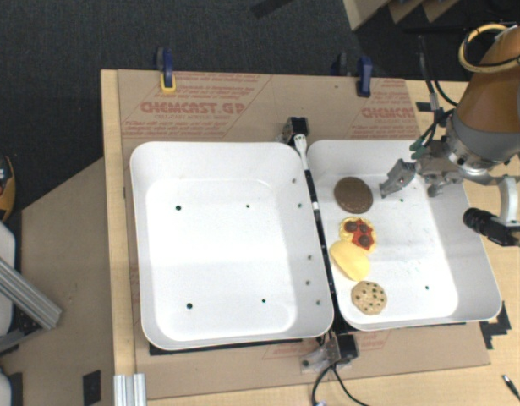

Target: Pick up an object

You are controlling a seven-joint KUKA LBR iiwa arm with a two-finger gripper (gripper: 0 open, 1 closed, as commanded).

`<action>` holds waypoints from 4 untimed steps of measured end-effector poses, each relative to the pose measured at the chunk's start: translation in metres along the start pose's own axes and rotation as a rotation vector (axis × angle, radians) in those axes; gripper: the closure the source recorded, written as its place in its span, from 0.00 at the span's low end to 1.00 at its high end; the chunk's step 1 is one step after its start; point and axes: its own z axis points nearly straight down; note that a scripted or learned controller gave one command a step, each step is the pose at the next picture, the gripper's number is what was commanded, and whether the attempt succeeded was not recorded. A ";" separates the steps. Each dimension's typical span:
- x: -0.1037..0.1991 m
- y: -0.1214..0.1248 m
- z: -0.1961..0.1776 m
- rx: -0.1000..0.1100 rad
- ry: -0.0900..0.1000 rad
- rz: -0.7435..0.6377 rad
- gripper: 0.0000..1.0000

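Open and empty, the end effector (416,178) hovers right of the brown disc (353,194); it should centre over one item before descending.

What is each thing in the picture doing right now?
Claw: over the right bin's far end, holding nothing.
Brown cookie: lying flat in the right bin.
Red and yellow toy food: lying just below the brown cookie.
Yellow piece: lying touching the red and yellow one.
Chip cookie: lying flat, nearest the front.
Right bin: holds all four foods.
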 end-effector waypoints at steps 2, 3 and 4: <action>0.029 -0.037 0.077 -0.026 -0.002 0.001 1.00; 0.037 -0.110 0.081 -0.024 -0.007 0.004 1.00; 0.114 -0.061 -0.010 -0.022 0.000 -0.010 1.00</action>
